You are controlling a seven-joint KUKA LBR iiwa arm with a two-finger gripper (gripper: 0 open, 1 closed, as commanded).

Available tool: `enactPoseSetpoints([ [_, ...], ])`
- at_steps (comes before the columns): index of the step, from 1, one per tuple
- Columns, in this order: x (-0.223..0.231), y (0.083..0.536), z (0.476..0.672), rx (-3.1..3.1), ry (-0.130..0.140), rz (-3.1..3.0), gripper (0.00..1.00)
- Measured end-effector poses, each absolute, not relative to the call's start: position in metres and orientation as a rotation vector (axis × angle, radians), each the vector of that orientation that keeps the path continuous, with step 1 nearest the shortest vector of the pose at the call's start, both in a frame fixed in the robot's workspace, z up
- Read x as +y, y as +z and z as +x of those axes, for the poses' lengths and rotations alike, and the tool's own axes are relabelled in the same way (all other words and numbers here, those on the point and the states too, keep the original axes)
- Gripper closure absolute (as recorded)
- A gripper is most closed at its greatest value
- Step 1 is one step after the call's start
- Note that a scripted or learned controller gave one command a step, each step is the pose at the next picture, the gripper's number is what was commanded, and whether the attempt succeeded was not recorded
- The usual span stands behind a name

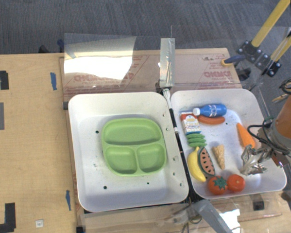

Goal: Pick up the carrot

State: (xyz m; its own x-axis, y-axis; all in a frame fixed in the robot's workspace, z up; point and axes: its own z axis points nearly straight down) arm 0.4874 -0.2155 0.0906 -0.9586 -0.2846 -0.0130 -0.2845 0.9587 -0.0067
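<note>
Counter (25, 144) spreads across the frame, left bin (84, 155) carrying a green divided plate (134, 146). Right bin (270, 175) is crowded with toy food. The carrot (245, 135) lies at its right side, tilted. Claw (253, 162) sits just below the carrot, lower right; can't tell how far it's open.

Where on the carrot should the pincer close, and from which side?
Probably mid-body on the carrot, coming down from above. It lies flat near the right bin's right wall, long axis running up-down in view, so closing across its narrow width suits; the pincer sits just below it.
</note>
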Motion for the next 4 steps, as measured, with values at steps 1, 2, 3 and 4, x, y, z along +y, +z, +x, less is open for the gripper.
enactPoseSetpoints([
  [1, -0.216, 0.090, 0.487, 3.097, -0.008, -0.450, 0.00],
  [2, -0.218, 0.089, 0.531, 3.115, -0.002, 0.311, 0.00],
  [3, -0.218, 0.103, 0.534, 3.102, -0.007, 0.307, 1.00],
  [4, -0.172, 0.091, 0.519, 3.125, -0.008, 0.100, 1.00],
])
